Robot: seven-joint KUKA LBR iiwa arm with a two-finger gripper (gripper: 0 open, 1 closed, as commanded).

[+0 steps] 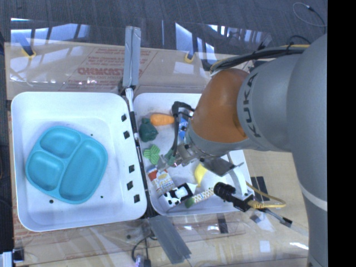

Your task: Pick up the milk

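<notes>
Grey and orange metal takes up the right of the frame, where the arm (261, 104) is seen reaching in over the right bin (146, 105). At the left of the frame the left bin (33, 107) is seen, holding a blue divided plate (67, 163). The right bin is crowded with small toy foods: an orange carrot (162, 119) near its upper left, a dark green piece (147, 130) just below that, a light green piece (152, 153), a yellow piece (199, 174), and a small printed box (163, 181). The milk (179, 194) is taken to be the small black-and-white patterned carton lying at the lower edge of the right bin, close to the bin's front wall, with its long axis running roughly left to right in the frame. The gripper (177, 156) is placed toward the middle of that bin, so the milk lies below it and slightly to the right in the frame, near but apart. Whether the gripper is open or closed cannot be told, and nothing is seen held. A short move toward the lower edge of the frame is judged to be needed, with little room left by the wall and the neighbouring pieces.
</notes>
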